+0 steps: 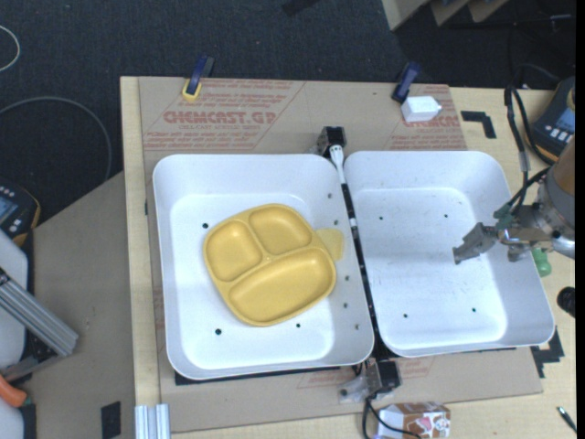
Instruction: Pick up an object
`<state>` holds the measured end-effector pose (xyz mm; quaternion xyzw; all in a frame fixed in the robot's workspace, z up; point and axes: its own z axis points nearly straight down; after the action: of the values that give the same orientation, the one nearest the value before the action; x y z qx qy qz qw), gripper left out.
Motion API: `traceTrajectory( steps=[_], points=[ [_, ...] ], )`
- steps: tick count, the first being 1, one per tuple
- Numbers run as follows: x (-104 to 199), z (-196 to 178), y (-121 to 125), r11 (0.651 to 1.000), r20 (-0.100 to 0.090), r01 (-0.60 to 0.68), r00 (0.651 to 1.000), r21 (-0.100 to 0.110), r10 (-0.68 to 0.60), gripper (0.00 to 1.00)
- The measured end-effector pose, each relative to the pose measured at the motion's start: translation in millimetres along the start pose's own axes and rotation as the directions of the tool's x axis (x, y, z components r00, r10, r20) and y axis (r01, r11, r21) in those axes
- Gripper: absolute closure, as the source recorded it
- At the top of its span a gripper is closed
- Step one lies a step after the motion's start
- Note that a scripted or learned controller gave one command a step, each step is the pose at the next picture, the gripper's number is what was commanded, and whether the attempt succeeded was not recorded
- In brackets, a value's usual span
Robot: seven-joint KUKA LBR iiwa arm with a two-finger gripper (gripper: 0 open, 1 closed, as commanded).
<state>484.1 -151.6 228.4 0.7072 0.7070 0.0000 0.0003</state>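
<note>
Camera view: yellow divided plate (269, 262) in left bin (174, 245). Gripper (477, 243) at 3 o'clock of right bin (430, 167). Finger state can't tell.

Yellow divided plate (269, 263) is sitting in the left bin (174, 245), tilted a bit. The gripper (475, 245) is hanging over the right bin (430, 199), well apart from that plate, holding nothing.

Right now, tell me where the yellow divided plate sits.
The yellow divided plate lies in the left bin, toward its middle, its right edge near the divider between bins.
</note>
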Motion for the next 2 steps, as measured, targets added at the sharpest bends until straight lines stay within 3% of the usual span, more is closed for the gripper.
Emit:
traceTrajectory(
  steps=[1, 2],
  points=[
    [59.8, -164.7, -3.4, 1.000, 0.001, 0.008, 1.000, -0.016, -0.008, 0.00],
    [173.1, -271.4, -4.0, 1.000, -0.003, 0.015, 1.000, -0.016, -0.015, 0.00]
  ],
)
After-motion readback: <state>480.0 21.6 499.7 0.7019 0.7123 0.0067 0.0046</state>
